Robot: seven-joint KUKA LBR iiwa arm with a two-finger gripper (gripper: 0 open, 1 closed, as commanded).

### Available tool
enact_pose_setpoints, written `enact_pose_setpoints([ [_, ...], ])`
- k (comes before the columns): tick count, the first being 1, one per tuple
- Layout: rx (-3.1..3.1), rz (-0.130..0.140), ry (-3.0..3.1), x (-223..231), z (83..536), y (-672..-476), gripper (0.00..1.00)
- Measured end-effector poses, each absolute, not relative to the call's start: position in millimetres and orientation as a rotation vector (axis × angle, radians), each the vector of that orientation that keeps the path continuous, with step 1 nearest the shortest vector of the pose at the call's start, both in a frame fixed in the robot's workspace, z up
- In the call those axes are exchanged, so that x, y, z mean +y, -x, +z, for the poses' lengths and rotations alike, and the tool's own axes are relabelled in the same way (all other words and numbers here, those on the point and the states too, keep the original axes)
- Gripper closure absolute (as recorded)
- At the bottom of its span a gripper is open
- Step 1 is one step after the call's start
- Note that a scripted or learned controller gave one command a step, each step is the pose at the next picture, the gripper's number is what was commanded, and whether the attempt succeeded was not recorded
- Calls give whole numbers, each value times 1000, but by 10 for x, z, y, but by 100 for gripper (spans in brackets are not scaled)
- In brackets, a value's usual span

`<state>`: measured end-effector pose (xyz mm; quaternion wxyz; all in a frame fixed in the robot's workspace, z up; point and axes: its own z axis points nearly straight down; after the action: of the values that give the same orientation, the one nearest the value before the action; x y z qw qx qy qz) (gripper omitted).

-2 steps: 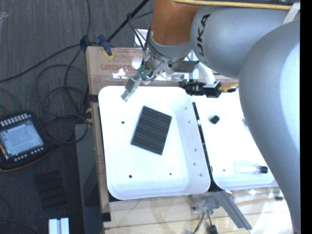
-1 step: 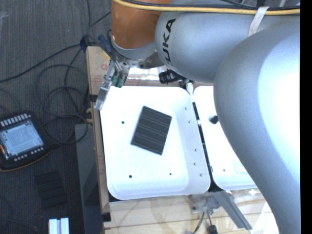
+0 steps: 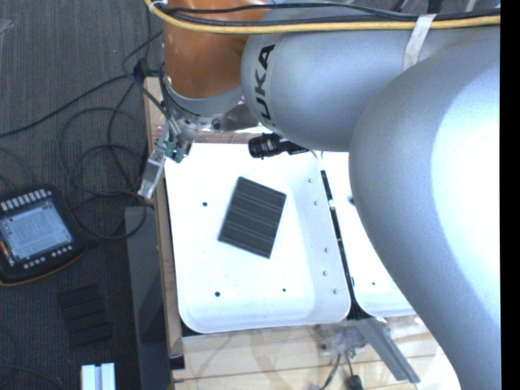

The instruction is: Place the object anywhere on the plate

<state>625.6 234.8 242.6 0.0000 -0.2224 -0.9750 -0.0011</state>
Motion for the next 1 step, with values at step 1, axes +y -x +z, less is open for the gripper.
enact_pose_setpoints([
  [1,-3072,-4,653,2356,1486,-6456,0],
])
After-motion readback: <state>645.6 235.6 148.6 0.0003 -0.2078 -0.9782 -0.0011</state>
